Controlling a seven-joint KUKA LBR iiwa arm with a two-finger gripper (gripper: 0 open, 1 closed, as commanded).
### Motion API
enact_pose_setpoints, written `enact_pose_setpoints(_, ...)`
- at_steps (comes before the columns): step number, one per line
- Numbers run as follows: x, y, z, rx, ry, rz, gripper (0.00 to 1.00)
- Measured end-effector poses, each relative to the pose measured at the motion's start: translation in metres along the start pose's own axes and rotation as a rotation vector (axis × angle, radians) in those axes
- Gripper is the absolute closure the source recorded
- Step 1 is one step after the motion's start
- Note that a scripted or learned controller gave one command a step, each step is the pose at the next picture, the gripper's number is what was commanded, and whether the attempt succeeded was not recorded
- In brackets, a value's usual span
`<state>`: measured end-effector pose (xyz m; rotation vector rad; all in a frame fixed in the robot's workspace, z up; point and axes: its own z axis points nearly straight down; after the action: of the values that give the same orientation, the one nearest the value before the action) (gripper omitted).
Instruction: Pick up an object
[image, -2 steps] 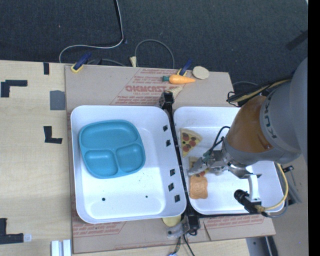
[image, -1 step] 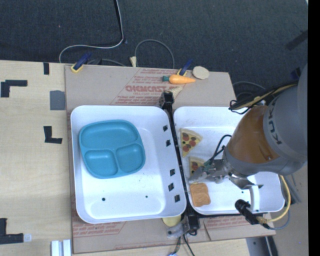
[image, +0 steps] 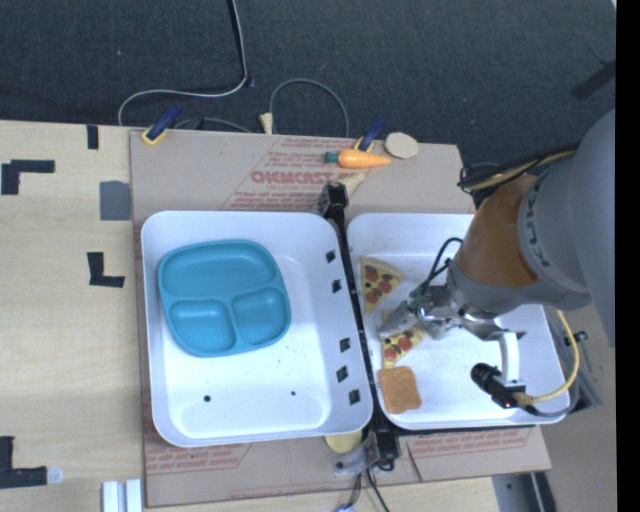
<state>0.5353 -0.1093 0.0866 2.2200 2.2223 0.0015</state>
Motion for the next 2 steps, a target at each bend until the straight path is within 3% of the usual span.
enact_pose_setpoints(1,0.006,0.080,-0.035,-0.007,-0.002,-0.004,0.00)
enact_pose_setpoints(2,0.008,0.126,0.003,0.001,0.000,-0.003,0.00)
